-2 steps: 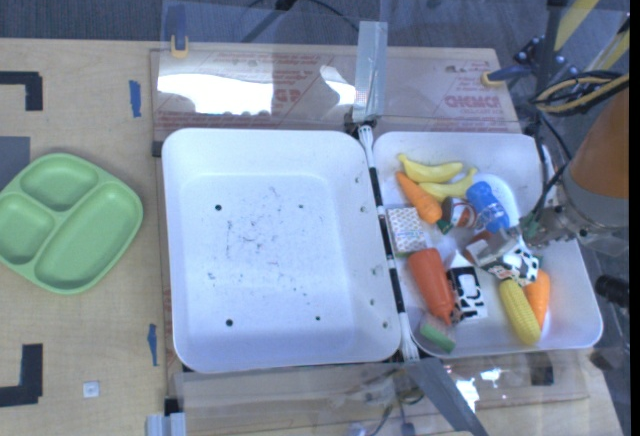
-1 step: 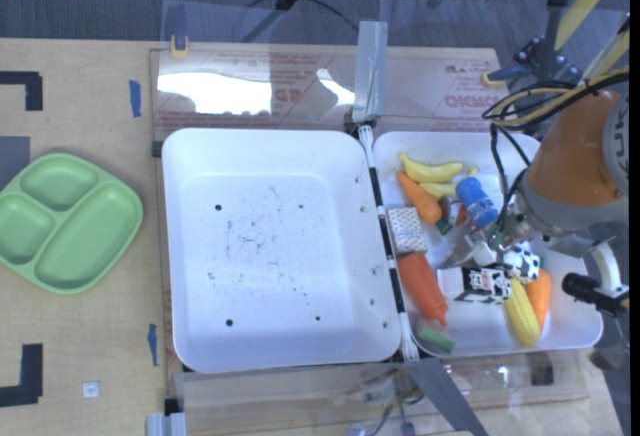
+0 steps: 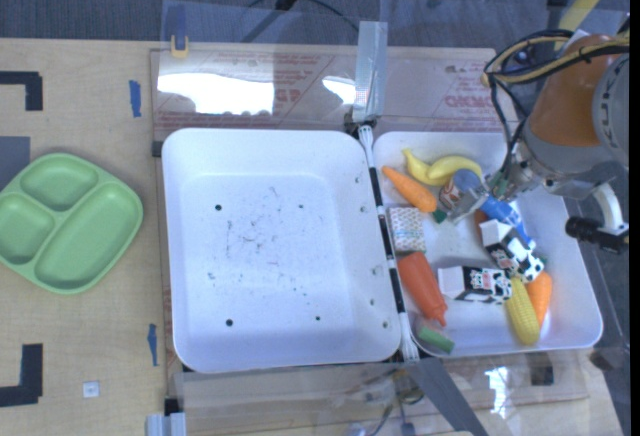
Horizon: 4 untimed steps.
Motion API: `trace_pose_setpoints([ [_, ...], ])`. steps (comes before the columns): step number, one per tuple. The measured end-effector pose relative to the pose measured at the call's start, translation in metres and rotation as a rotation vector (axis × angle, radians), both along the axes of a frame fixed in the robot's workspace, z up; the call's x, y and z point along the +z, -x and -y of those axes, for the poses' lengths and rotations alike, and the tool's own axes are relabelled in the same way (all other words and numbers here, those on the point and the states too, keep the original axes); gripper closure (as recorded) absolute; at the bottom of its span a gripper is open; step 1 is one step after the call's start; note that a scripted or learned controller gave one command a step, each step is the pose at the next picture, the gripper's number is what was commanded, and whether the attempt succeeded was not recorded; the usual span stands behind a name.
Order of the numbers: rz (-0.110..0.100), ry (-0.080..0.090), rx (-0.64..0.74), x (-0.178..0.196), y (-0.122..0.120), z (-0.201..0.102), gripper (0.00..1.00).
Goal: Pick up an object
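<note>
The left white bin (image 3: 270,244) lay beside the right white bin (image 3: 575,254), which held the toys. The grey arm (image 3: 580,124) reached into the right bin, its gripper (image 3: 480,196) low over a small blue-and-brown object (image 3: 462,192); how far it was open could not be told. Nearby lay a yellow banana (image 3: 445,167), an orange carrot (image 3: 410,189), a corn cob (image 3: 522,312) and a blue bottle (image 3: 503,216). A green divided plate (image 3: 65,221) sat on the bench at the left.

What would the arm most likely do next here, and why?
Probably lower a little and close. The gripper hangs over the right bin, right by a small can-like object lying between the yellow banana and a blue item. No grasp is visible yet.
</note>
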State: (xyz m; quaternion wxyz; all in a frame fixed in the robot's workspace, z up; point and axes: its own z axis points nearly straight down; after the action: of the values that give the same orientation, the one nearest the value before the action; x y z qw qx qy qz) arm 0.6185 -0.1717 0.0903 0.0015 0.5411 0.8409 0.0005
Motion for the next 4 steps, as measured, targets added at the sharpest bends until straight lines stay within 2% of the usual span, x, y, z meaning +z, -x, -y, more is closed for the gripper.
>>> trace_pose_setpoints([
  [1, -0.001, -0.001, 0.017, -0.004, 0.014, 0.019, 0.00],
  [2, 0.003, -0.012, -0.088, -0.002, 0.062, 0.043, 0.00],
  [3, 0.008, -0.004, -0.089, 0.008, 0.061, 0.046, 1.00],
  [4, -0.027, 0.000, -0.393, 0.079, -0.015, 0.053, 1.00],
])
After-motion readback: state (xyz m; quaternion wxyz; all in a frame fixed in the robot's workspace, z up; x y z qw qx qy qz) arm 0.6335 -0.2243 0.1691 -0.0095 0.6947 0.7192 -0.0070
